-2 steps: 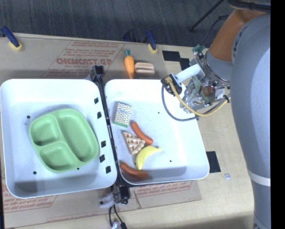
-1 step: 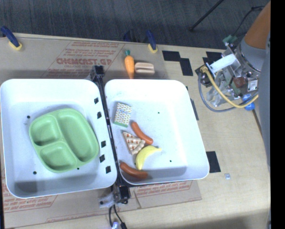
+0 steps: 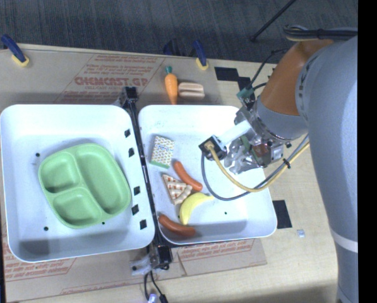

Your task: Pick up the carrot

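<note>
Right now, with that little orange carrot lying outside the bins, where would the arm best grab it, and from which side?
Probably across the middle of the small orange carrot with the green top, coming straight down from above. It lies flat on the cardboard behind the right white bin, its length running toward that bin, and the fingers should close across its narrow width. The tan block sits close beside it.

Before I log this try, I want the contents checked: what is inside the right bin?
Inside the right bin: a patterned square piece, two sausages, a waffle wedge and a banana. The pincer hangs over it, covering some floor. The carrot lies outside, behind it.
</note>
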Controlling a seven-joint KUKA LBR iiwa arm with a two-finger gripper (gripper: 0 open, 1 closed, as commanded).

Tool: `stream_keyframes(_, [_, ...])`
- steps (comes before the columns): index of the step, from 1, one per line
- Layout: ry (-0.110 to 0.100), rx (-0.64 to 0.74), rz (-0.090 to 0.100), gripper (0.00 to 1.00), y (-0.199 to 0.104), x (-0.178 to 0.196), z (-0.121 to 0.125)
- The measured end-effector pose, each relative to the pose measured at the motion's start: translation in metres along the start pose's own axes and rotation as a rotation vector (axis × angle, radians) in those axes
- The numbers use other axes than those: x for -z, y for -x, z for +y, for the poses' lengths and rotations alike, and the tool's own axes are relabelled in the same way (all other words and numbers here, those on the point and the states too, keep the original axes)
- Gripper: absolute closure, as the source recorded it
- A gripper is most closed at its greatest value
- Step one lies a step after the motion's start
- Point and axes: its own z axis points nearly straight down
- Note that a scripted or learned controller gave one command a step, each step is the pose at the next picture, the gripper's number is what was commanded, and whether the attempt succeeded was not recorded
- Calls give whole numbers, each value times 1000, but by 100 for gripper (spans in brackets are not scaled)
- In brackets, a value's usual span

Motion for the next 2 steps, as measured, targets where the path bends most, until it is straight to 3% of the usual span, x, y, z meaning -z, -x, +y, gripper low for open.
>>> stream_keyframes(1, [3, 67, 2, 100, 3, 53, 68])
stream_keyframes(2, [0, -83, 0, 100, -13, -20, -48])
